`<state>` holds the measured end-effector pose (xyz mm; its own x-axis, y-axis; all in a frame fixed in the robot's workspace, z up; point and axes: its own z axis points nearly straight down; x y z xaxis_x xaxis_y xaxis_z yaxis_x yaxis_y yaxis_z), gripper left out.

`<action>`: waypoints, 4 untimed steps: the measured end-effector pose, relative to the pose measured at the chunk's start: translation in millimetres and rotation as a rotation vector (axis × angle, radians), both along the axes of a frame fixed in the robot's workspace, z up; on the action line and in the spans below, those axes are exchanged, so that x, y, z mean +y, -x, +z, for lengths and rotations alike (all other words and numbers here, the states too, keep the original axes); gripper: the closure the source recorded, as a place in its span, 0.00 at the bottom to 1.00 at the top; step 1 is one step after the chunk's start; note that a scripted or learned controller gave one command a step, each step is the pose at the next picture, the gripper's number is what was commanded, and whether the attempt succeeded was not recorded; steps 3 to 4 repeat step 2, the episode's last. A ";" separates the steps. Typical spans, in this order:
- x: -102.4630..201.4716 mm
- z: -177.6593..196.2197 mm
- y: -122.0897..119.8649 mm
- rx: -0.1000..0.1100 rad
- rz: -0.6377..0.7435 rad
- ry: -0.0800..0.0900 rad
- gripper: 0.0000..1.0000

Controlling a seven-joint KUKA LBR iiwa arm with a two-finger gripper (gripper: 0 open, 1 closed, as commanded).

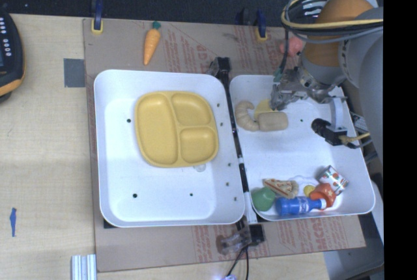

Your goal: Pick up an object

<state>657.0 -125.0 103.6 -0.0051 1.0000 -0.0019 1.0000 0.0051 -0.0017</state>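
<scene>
My gripper (280, 100) hangs low over the upper left part of the right bin (300, 155), reaching in from the right. Just below and to its left lie a beige bread roll (272, 121), a curled beige pastry (245, 116) and a small yellow piece (262, 106). The gripper tip is right beside the yellow piece and the roll; I cannot tell whether it touches them. Nothing shows as lifted.
Along the right bin's front edge lie a pizza slice (279, 187), a green piece (263, 199), a blue bottle (296, 207), an orange-red toy (319, 194) and a small can (332, 178). The left bin (117, 161) holds a yellow divided plate (176, 127). A toy carrot (151, 43) lies behind the bins.
</scene>
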 end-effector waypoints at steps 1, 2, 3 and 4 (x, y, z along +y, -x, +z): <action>-10.0 -12.7 55.3 0.008 -0.003 -0.002 1.00; 24.9 -12.2 78.6 0.006 0.002 -0.003 1.00; 24.9 -12.2 78.6 0.006 0.002 -0.003 1.00; 24.9 -12.2 78.6 0.006 0.002 -0.003 1.00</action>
